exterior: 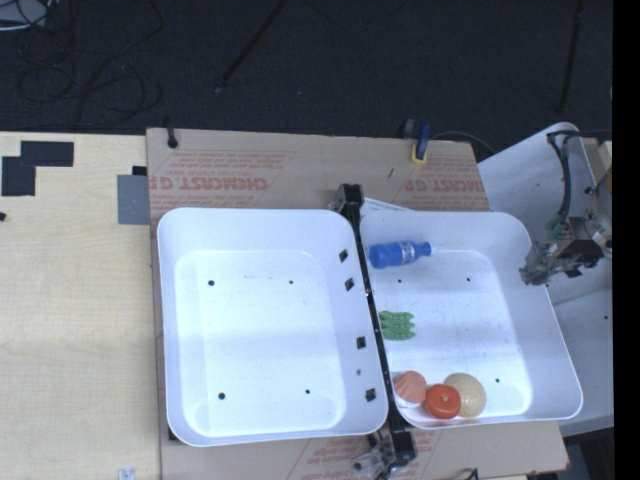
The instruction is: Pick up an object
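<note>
**Gripper parked off the right bin, objects waiting**

I saw the gripper (pixel 548 264) sitting just outside the right bin's (pixel 545 353) right rim, and how its pincer stood I could not tell; nothing showed between its tips. Every candidate lay in that right bin. The blue bottle (pixel 399 254) rested on its side near the far wall, probably because it had rolled there. A small green piece (pixel 396 325) lay beside the divider. In the near corner a pink piece (pixel 409 385), a red round piece (pixel 442 401) and a pale round piece (pixel 467 393) were crowded together and touching, so I judged the bottle the easier pick. The left bin (pixel 180 318) took no part.
</note>
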`<state>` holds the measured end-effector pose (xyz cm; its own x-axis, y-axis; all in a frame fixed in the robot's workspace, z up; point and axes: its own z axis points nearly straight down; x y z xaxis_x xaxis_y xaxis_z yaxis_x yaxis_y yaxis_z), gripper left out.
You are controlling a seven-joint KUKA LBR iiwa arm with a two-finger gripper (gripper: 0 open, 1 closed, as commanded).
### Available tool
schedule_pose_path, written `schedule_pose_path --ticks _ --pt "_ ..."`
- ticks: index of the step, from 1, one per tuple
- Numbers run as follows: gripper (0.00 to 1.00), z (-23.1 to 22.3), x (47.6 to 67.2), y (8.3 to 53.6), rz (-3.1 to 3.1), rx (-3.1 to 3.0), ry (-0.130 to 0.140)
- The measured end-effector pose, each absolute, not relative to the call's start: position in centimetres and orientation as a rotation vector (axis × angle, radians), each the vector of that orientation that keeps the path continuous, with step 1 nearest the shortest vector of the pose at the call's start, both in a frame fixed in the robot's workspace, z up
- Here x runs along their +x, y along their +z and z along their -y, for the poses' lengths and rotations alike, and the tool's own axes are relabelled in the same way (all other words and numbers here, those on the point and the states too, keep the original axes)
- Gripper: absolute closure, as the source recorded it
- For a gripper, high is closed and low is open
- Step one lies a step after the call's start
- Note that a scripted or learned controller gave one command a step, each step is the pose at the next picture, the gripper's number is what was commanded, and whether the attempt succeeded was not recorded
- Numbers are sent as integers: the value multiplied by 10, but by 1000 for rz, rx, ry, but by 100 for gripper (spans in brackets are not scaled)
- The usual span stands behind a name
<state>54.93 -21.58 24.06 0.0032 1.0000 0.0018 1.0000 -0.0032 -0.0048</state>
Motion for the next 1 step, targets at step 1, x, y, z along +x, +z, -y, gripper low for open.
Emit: schedule_pose_path --ticks 1 --pt "0 216 549 240 2213 -2222 4"
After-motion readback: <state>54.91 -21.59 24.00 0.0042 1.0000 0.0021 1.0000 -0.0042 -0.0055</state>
